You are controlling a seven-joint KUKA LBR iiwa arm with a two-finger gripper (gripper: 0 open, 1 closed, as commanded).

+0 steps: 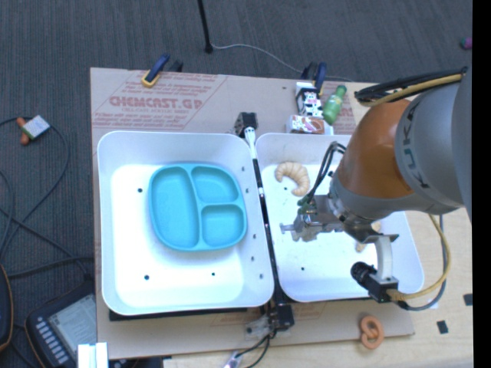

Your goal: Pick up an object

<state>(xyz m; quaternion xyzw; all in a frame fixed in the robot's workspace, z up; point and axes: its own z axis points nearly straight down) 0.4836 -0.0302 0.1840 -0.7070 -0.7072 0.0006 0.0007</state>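
We are seeing the jaws (304,229) hanging low over the right bin (406,271); open or closed, we cannot tell. A croissant (293,176) is lying just beyond them, apart, untouched.

Hand (301,228) near croissant (293,176)

You've got a pale, curled croissant-shaped object (293,176) lying flat in the right bin's (322,288) upper-left area.

The brown board (153,102) at upper left read "CHEMCAST GP" in red; smaller lines beneath were illegible
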